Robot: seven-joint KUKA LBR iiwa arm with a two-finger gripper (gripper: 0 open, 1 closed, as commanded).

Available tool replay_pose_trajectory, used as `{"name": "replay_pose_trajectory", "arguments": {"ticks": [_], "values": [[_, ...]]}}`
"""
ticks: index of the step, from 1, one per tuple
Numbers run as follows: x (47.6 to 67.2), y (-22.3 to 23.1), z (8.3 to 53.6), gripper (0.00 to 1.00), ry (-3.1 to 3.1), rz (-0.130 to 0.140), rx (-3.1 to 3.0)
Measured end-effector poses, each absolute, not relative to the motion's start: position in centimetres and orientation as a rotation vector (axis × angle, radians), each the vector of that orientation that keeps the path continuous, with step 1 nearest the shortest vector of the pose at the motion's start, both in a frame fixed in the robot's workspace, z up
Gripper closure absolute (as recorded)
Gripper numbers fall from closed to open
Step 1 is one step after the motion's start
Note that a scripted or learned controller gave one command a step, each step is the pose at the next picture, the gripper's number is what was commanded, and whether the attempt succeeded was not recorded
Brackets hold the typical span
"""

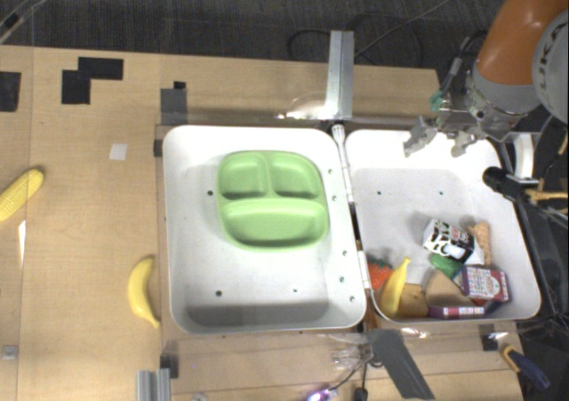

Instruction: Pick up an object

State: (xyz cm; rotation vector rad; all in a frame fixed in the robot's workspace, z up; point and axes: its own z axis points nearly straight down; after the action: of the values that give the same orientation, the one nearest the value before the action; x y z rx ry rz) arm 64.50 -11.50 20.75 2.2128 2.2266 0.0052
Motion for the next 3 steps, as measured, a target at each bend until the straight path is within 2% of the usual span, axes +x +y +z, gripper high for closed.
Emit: {"name": "replay_pose_trajectory", "arguments": {"ticks": [1,2,3], "values": [[60.7,-14.5,13.4,0.00,2.213,0.004,2.226],[55.3,-17.0,9.3,0.00,2.169,0.012,2.268],[53.2,-16.8,9.1,0.00,2.212,0.020,2.206]]}}
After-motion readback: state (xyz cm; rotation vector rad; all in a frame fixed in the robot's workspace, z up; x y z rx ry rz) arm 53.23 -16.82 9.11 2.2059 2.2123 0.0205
